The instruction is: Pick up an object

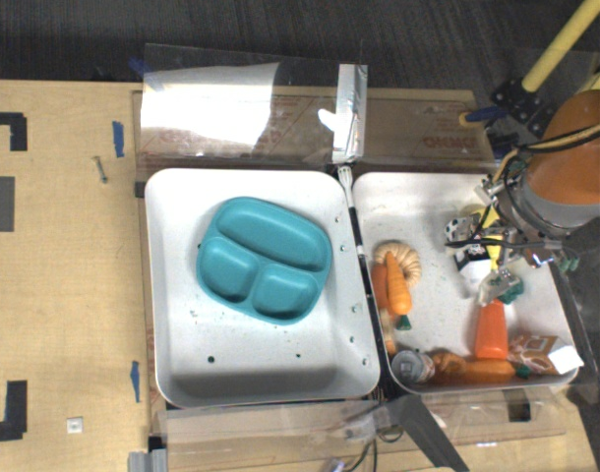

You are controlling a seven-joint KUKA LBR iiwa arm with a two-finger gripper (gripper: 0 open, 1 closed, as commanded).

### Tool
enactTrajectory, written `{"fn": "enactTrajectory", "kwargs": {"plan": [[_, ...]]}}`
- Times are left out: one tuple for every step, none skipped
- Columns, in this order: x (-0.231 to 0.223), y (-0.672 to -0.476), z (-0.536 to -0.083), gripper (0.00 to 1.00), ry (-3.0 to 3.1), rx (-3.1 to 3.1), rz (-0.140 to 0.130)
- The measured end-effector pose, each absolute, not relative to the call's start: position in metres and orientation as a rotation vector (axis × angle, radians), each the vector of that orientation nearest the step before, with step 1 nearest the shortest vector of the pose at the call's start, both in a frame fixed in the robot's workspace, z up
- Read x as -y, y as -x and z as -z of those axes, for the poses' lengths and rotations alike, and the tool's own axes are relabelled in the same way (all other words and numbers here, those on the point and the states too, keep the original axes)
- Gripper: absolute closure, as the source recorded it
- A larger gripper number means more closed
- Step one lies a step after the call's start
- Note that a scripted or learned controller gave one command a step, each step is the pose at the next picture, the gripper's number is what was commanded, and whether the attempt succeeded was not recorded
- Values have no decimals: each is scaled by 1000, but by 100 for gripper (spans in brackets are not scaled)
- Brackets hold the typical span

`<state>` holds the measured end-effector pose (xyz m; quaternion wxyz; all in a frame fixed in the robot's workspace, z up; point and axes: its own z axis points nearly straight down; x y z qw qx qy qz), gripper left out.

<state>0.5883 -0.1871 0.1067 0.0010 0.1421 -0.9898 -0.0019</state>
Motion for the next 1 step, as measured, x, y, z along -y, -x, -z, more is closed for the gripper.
{"fn": "enactTrajectory", "kwargs": {"plan": [[206, -537, -88, 0, -313, 3138, -2]]}}
